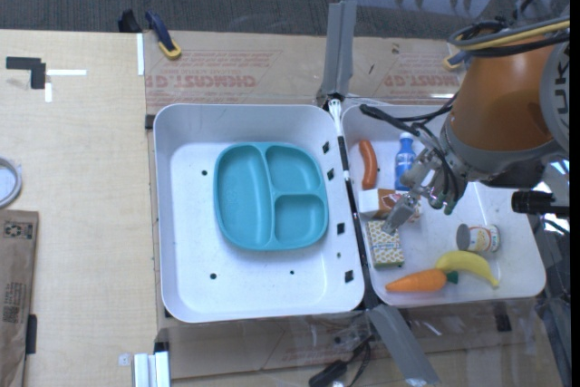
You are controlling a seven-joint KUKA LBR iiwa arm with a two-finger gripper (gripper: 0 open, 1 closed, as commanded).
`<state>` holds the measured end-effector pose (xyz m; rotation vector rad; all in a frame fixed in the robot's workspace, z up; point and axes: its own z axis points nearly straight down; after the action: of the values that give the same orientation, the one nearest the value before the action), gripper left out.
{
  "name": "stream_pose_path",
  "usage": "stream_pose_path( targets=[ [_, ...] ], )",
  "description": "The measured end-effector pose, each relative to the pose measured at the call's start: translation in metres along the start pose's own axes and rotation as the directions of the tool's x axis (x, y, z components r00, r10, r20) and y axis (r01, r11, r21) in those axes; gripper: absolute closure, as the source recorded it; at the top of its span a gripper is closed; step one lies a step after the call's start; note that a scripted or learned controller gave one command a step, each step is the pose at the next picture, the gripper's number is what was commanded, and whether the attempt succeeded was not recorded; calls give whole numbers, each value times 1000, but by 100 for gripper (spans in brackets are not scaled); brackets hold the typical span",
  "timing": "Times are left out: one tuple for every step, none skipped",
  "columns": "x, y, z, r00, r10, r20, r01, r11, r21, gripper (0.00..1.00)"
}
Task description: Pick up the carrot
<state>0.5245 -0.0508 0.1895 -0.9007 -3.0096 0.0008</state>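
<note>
My gripper (400, 215) hung low over the right bin (517, 285), near its left wall, with the orange band of my wrist bulking above and to the right of it. Whether the fingers stood apart or together I could not tell; they merged with the clutter under them. Directly beneath the tip sat a small brown item I could not identify, and just below that a tan box-like packet (386, 244) against the bin's left wall. A blue-and-white bottle (405, 159) and a sausage (367, 163) lay up the view from me, towards the bin's far edge.

The carrot (418, 282) was not under me. It lay down the view from my gripper, towards the bin's near edge and a little to the right, past the tan packet. Its long axis ran nearly left to right, the pointed end to the left, the thick end touching or almost touching a banana (470, 266). A small can (479, 239) stood just beyond the banana.

I judged I would need to travel towards that near edge and close across the carrot's width, at its middle, away from the banana.
</note>
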Motion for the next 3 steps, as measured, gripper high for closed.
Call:
stream_pose_path(
  targets=[
    [0,-77,74,999,-39,-3,39,999,1,0],
    [-5,-79,93,850,-527,23,527,850,-2,0],
    [-25,-93,64,834,-552,1,552,834,-2,0]
  ],
)
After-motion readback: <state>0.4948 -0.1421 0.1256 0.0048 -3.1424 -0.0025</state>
